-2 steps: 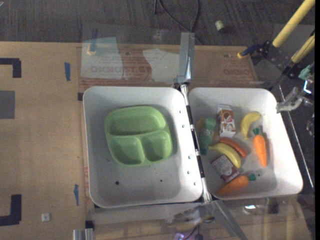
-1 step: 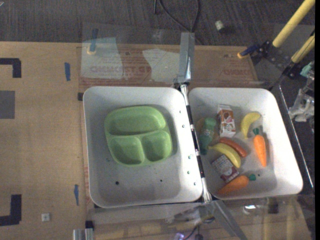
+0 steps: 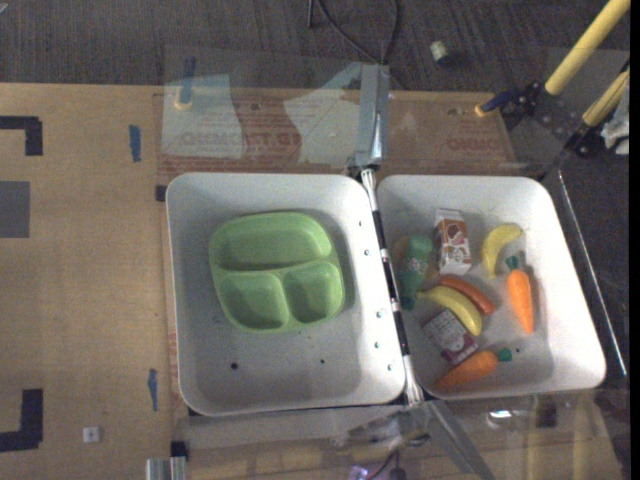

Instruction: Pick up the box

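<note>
Two small boxes lie in the right bin point(image 3: 570, 268). A white carton with a brown and red label point(image 3: 452, 243) rests near the bin's upper middle, between a green toy point(image 3: 412, 264) and a yellow banana point(image 3: 500, 246). A dark red and white box point(image 3: 449, 335) lies flat lower down, between a second banana point(image 3: 455, 308) and an orange carrot point(image 3: 470, 368). Both boxes are uncovered from above.
Another carrot point(image 3: 520, 301) lies at the right of the right bin. A green divided plate point(image 3: 278, 271) sits in the left bin point(image 3: 190, 298). Yellow-handled clamps point(image 3: 585, 43) stand beyond the bench's upper right corner. A metal divider point(image 3: 372, 118) runs between the bins at the back.
</note>
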Robot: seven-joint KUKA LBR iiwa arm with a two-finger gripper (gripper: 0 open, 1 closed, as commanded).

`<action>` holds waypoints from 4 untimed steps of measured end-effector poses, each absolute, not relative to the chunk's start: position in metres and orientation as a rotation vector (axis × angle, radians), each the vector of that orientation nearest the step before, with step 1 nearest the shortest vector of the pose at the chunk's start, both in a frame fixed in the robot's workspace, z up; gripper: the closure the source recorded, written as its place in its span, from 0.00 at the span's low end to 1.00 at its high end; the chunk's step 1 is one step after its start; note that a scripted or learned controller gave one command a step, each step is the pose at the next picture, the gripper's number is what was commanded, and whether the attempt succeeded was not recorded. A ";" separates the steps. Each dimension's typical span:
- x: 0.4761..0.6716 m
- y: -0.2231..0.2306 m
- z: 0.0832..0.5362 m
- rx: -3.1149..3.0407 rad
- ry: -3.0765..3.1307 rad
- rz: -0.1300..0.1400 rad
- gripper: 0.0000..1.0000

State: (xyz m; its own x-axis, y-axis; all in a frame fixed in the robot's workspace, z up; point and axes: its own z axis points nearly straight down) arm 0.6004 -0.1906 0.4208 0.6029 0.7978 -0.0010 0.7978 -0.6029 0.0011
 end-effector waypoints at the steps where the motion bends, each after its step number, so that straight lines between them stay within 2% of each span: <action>1: 0.513 -0.168 0.403 2.686 1.632 -0.003 1.00; 2: 0.512 -0.163 0.379 2.684 1.635 -0.003 1.00; 3: 0.534 -0.199 0.436 2.050 2.371 0.002 1.00; 4: 0.496 -0.170 0.436 1.730 2.620 0.000 1.00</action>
